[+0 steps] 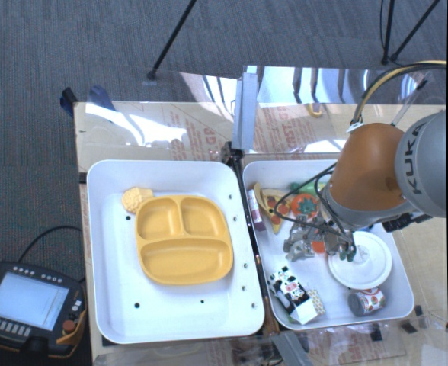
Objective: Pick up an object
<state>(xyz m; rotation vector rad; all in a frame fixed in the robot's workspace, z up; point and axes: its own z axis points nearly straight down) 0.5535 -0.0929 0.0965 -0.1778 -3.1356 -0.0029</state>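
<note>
My gripper (309, 244) hangs low over the middle of the right bin (404, 277), below the arm's orange band (369, 170). It sits just left of a white round dish (365, 264) and just below a red and green toy (300, 204). A pizza-slice toy (268, 201) lies at the bin's upper left. A cow-patterned carton (294, 294) lies near the front wall. A small patterned cup (366, 302) rests on its side at the front right. Nothing shows clearly between the fingers.
The left bin (110, 296) holds a yellow divided plate (183, 239) with a small yellow knobbly toy (136, 198) at its upper left corner. A teach pendant (27, 305) lies off the bench at the lower left. Tripod legs (177, 29) stand behind the bench.
</note>
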